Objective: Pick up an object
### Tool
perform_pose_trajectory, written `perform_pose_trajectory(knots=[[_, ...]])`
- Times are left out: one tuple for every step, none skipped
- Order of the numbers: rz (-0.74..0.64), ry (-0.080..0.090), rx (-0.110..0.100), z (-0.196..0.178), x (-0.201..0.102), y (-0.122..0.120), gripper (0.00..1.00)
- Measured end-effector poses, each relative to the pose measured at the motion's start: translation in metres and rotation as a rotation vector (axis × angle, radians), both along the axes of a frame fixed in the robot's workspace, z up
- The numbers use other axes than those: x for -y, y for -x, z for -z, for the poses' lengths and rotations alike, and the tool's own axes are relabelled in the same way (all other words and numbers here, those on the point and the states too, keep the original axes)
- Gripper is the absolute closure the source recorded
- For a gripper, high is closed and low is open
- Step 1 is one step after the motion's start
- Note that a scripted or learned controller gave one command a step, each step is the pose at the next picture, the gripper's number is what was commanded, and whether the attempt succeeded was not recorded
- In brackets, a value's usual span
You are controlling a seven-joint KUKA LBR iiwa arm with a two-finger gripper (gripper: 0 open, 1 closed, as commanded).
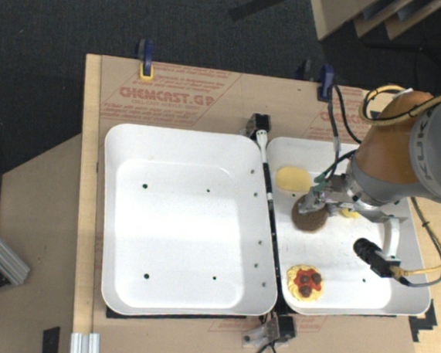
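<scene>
Gripper (316,203) is down in the right bin (364,300), sitting right on top of a brown round object (308,218); honestly can't tell its state from this angle; a yellow blob (293,178) lies just beside it, and a pizza-looking toy (306,282) sits nearer the front edge.

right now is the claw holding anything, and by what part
It cannot be told. The claw is down at the top edge of the brown round object in the right bin, but nothing is seen between its fingers.
</scene>
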State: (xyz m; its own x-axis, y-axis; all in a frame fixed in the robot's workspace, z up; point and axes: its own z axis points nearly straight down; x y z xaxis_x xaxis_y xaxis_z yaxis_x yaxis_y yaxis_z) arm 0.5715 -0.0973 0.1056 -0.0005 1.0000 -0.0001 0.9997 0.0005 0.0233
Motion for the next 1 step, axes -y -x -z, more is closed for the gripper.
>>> perform_pose_trajectory(knots=[[-0.007,0.000,-0.011,-0.0852,-0.0539,-0.0410,1.00]])
